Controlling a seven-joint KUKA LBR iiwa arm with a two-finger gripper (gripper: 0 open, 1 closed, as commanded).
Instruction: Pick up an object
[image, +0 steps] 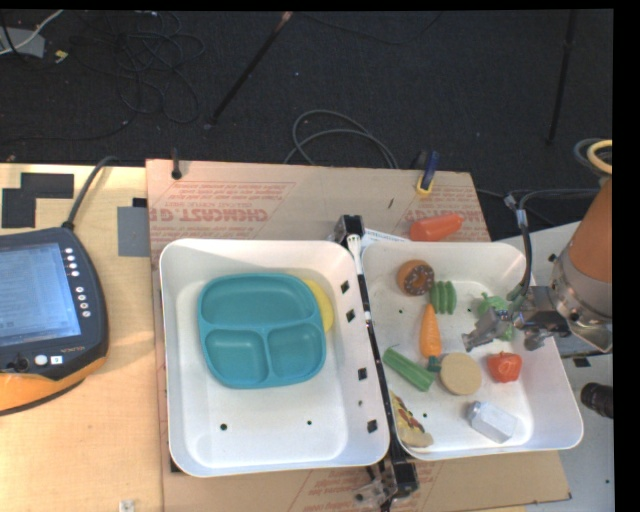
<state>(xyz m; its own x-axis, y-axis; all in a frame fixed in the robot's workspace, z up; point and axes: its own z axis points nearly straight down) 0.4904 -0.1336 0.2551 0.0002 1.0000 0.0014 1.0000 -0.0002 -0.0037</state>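
The right bin (545, 420) holds several toy foods: a brown donut (415, 277), a green pod (443, 297), an orange carrot (430, 330), a green cucumber (407, 368), a tan disc (461, 374), a red tomato (504, 367), a grey block (490, 420) and a flat yellow-brown piece (410, 420). A green leafy toy (492, 303) lies by the bin's right side. My gripper (506, 333) hangs open over that side, just above the tomato and beside the leafy toy, with nothing between its fingers.
The left bin (190, 420) carries a teal divided plate (263, 329) with a yellow piece (322, 303) under its right edge. A red-orange pepper (435, 227) lies on the cardboard behind the right bin. A tablet (40, 300) sits far left.
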